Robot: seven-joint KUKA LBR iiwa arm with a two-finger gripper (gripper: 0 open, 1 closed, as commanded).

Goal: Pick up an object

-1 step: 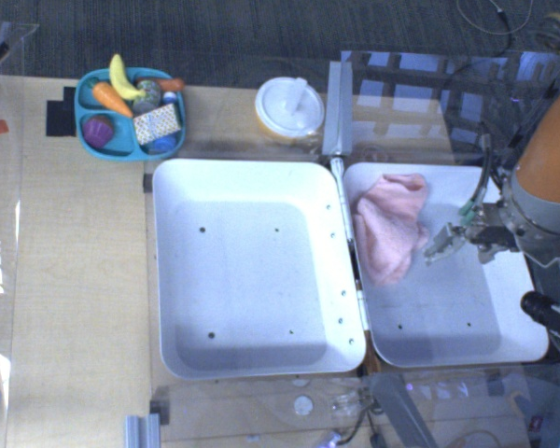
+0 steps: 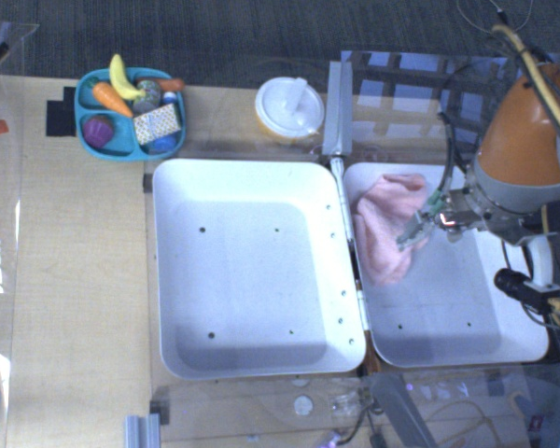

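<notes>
A crumpled pink cloth (image 2: 385, 224) lies in the right bin (image 2: 467, 329), against its left wall. My gripper (image 2: 418, 230) hangs over the cloth's right edge, at the end of the grey arm with the orange band (image 2: 527, 143) that comes in from the right. The thin fingertips (image 2: 409, 240) point down and left toward the cloth. I cannot tell whether they touch it or pinch any fabric.
The left bin (image 2: 247, 269) stands beside the right one, with a metal divider between them. At the back left a blue tray (image 2: 129, 112) holds toy food. A white lidded container (image 2: 289, 107) stands behind the bins.
</notes>
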